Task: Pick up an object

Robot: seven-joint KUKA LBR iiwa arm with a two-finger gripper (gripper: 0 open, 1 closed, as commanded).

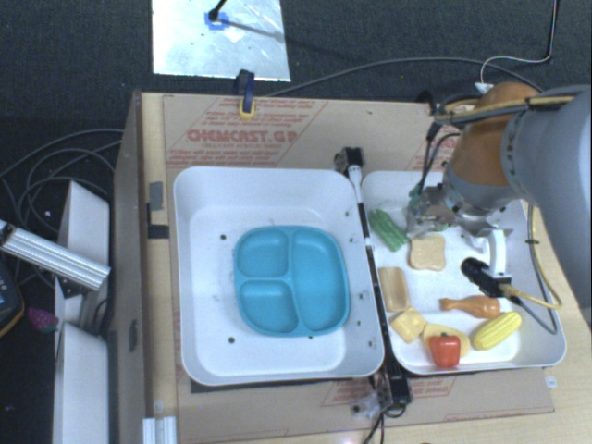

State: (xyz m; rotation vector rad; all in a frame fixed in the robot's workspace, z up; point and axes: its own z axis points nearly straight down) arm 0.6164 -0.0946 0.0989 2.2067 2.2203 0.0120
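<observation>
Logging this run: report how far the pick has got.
Done: the claw is down in the right bin, beside the toast and green piece. In hand: nothing visibly gripped. Left: grasp and lift; corn, tomato and drumstick lie untouched.

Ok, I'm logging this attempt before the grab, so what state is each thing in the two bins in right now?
Blue divided plate: flat in the left bin, nothing on it.
Green vegetable: lying slanted, right bin.
Bread slice: flat, just below the gripper.
Corn: on its side.
Drumstick: lying down.
Red pepper: at the bin's near edge.
</observation>
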